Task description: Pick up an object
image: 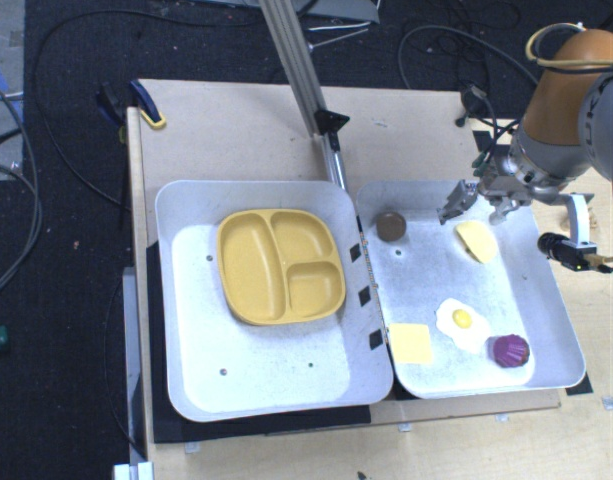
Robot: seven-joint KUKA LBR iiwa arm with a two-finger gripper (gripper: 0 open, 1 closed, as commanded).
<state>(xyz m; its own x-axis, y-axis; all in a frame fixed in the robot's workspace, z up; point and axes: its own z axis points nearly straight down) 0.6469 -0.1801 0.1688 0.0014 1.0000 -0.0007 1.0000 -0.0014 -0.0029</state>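
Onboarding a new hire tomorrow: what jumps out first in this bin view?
The big yellow divided plate in the left bin dominates. Next comes the grey-and-orange arm at the upper right, its tool hovering above a pale yellow wedge in the right bin. Near that bin's front lie a fried egg and a purple piece.

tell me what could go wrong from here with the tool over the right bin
The tool hangs near the back wall of the right bin, just above the pale yellow wedge; a descent slightly off could clip the wall or nudge the wedge aside. The wedge looks flat and low, so the fingers may slide over it. The brown round piece beside it might roll if bumped.
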